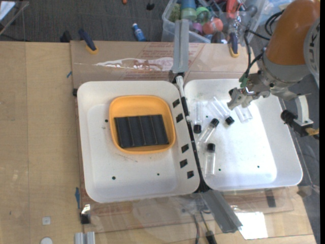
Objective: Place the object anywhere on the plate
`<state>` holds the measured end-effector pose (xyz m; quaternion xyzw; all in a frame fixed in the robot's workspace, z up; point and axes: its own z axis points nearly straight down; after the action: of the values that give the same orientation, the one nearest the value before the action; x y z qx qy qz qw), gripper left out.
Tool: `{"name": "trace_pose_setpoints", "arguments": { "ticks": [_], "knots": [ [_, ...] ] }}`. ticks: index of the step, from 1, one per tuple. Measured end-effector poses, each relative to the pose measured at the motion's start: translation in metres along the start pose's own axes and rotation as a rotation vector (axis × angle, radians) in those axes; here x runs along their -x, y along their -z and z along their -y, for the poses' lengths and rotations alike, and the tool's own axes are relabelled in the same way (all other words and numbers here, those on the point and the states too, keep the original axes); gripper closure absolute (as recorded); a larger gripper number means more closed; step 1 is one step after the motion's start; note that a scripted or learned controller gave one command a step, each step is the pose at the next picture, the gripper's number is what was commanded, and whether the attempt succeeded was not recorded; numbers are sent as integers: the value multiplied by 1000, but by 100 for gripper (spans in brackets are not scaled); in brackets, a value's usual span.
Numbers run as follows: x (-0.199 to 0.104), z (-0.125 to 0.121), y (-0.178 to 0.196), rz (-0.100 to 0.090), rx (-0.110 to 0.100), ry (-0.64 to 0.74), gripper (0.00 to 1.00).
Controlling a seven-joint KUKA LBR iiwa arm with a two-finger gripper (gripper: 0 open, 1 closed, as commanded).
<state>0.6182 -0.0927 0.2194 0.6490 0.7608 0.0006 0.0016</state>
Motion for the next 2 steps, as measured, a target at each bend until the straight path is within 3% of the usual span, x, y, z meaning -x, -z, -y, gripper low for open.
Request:
{"name": "trace_pose_setpoints", "arguments": {
  "ticks": [1, 2],
  "knots": [
    [-30, -18, 7, -1, 1, 232, 100],
    [-52, -34, 0, -1, 1, 296, 100]
  ]
}}
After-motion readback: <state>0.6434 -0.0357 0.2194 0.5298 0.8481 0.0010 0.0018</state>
